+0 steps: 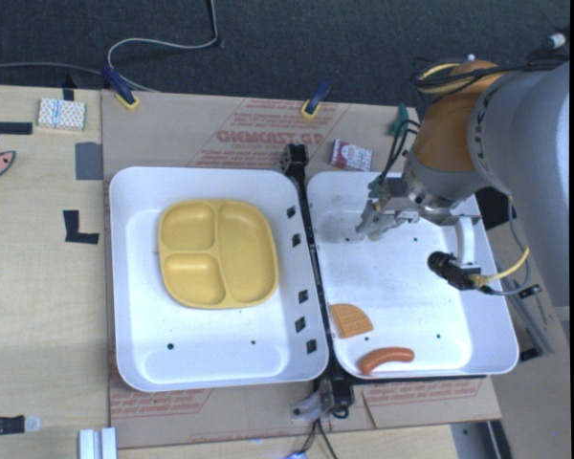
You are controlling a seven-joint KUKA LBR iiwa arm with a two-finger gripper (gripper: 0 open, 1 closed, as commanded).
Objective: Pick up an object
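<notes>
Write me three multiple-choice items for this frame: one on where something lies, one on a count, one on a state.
1. Where is the yellow divided plate?
A. in the left bin
B. in the right bin
C. on the bench outside the bins

2. How many compartments does the plate have?
A. two
B. three
C. five

3. How does the pincer stand relative to the hot dog?
A. gripping it
B. apart from it, over the far part of the right bin
C. resting on it

Answers: 1 A, the plate sits inside the left bin. 2 B, three wells are moulded into it. 3 B, the hot dog lies by the near rim beside the waffle piece, well clear of the pincer.
</notes>
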